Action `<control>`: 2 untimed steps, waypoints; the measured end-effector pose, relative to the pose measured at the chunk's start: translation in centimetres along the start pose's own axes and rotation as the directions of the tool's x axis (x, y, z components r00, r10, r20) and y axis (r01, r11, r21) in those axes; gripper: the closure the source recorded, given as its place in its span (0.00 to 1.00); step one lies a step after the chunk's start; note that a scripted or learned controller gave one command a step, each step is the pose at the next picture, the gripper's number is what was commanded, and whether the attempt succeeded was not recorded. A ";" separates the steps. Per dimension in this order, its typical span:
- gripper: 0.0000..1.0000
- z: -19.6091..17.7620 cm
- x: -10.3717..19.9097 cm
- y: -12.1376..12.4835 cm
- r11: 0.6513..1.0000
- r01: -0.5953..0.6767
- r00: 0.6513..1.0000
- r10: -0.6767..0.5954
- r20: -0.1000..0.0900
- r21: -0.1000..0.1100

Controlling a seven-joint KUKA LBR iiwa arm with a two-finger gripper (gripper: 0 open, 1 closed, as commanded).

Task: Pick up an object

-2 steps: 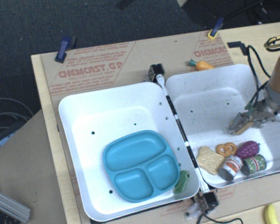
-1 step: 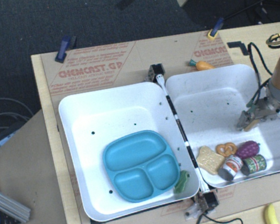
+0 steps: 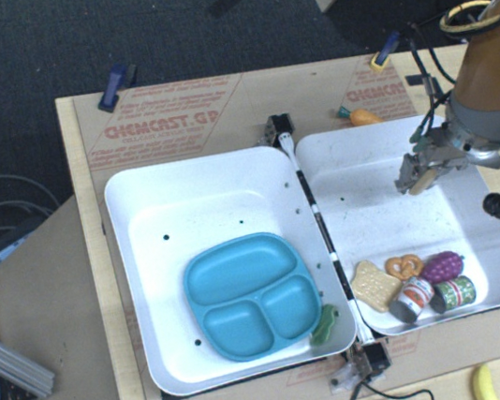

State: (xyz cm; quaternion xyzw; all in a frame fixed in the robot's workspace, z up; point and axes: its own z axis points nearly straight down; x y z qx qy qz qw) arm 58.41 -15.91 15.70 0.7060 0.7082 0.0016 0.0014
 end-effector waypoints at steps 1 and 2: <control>1.00 -6.3 7.1 5.1 1.000 -0.001 1.000 0.001 0.000 0.002; 0.00 -6.2 7.0 5.0 1.000 -0.002 1.000 0.002 0.001 0.004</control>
